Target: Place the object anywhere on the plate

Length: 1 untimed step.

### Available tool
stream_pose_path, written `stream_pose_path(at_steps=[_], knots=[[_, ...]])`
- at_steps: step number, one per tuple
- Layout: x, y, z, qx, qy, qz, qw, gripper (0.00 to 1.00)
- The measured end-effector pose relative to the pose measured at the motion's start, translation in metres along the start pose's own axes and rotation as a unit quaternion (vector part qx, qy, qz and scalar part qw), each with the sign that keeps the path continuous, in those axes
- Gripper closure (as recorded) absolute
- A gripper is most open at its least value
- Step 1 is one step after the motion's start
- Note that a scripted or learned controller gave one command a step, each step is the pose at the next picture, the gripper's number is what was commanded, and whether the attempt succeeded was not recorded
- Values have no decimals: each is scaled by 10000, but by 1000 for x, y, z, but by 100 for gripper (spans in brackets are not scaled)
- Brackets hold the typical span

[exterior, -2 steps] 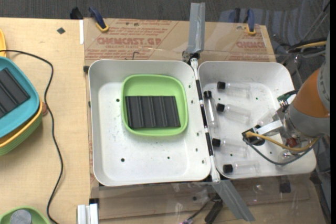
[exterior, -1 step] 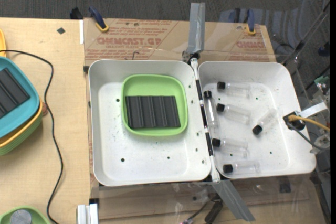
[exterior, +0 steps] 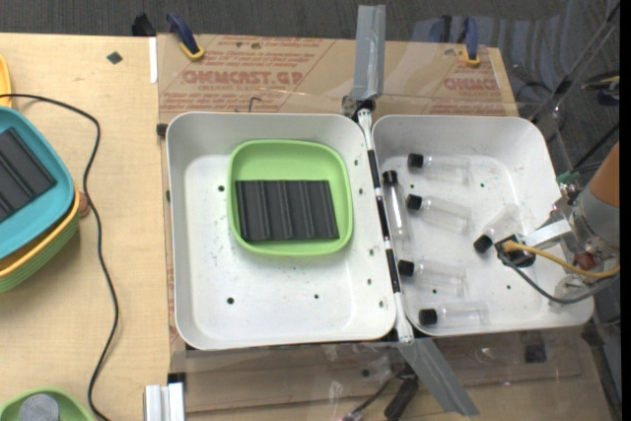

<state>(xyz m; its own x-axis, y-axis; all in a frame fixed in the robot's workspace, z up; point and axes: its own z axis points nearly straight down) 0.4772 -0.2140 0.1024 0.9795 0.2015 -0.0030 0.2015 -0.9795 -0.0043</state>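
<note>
A square green plate (exterior: 291, 163) with a black ridged mat (exterior: 286, 210) on it sits in the left white bin (exterior: 197, 291). Several clear plastic tubes with black caps lie scattered in the right white bin (exterior: 537, 138), among them one at the upper left (exterior: 444, 173), one below it (exterior: 444, 214) and one near the front wall (exterior: 461, 315). My gripper (exterior: 584, 253) hangs low over the right bin's right rim, far from the plate. Nothing can be seen held in it.
A thin tube (exterior: 392, 212) lies along the divider between the bins. Stacked teal and yellow containers (exterior: 30, 202) and a black cable (exterior: 99, 242) rest on the wooden table at left. Cardboard (exterior: 256, 74) with clamps lies behind the bins.
</note>
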Motion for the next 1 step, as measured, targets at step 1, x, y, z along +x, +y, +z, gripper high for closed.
stream_pose_path(at_steps=[1], knots=[[-2, 7, -92, -15, -6, -6, 10000, 0]])
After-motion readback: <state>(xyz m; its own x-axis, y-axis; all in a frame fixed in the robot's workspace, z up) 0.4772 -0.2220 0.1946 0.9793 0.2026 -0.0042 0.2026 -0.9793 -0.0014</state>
